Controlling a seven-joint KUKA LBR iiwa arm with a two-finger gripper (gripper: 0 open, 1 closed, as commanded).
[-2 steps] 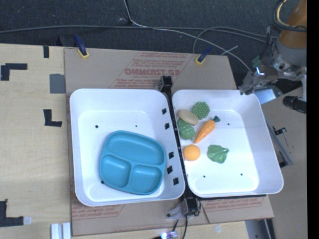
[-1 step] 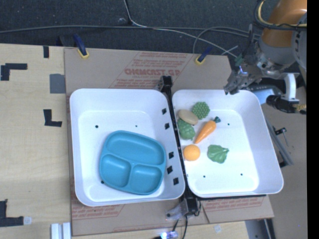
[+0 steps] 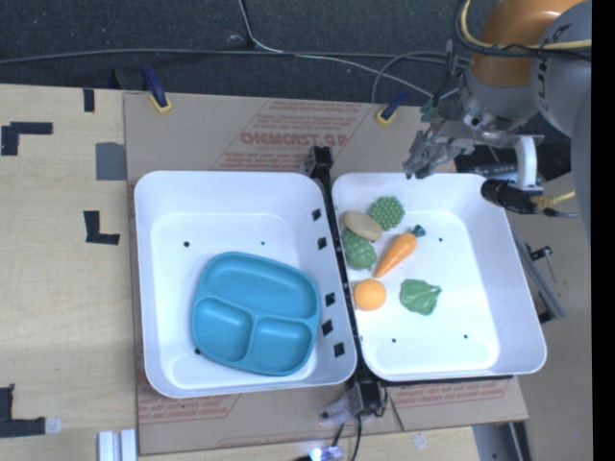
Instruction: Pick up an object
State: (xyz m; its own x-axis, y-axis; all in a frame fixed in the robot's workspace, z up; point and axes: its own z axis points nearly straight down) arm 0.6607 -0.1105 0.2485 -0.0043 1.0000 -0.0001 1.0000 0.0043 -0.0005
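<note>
Where bins meet: glossy carrot [image 3: 397, 252] | knobbly broccoli [image 3: 387, 210] | smooth tray [image 3: 255, 314]

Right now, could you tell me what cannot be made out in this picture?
- Tool: small and blurred against the cardboard, so its state is unreadable.
- Arm: cut off by the top and right edges.
- Green piece: partly hidden under the beige piece, so its shape is unclear.
</note>
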